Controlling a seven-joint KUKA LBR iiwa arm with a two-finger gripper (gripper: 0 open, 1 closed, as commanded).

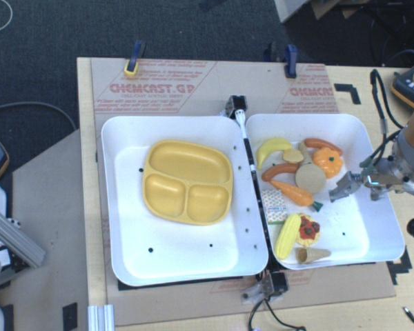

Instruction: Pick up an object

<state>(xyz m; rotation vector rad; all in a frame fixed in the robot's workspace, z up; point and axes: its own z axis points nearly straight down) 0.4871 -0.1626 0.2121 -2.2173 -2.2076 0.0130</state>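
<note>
The claw (355,185) hangs over the right bin (383,240), released and holding nothing; the toy food pile (300,178) lies just to its left.

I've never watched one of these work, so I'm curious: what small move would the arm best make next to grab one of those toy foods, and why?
Probably a short slide toward the left, over the food. The end effector sits in the right bin above bare white floor, with nothing between its fingers, while the nearest pieces, the orange pumpkin and the beige disc, lie just to its left.
</note>
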